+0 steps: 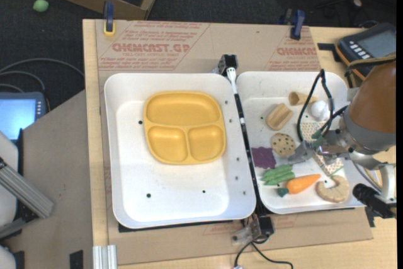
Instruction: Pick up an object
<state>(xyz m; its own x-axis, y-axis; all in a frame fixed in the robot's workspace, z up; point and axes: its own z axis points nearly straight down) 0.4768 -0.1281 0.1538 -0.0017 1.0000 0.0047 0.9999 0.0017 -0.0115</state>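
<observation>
Probably the carrot (303, 184), at six o'clock in the right bin (252, 88), is light, stiff plastic, best grasped mid-body; whether the gripper (322, 149) is open, I cannot tell.

Even, bright overhead light; no hard glare. Left white bin (126, 154) slightly washed out, soft grey shading along its inner walls. Yellow tray (184, 127) casts a faint shadow. Arm (371, 110) at right looks soft, slightly blurred. Floor beyond bench (157, 41) dim. Overall resolution modest, small items grainy.
</observation>
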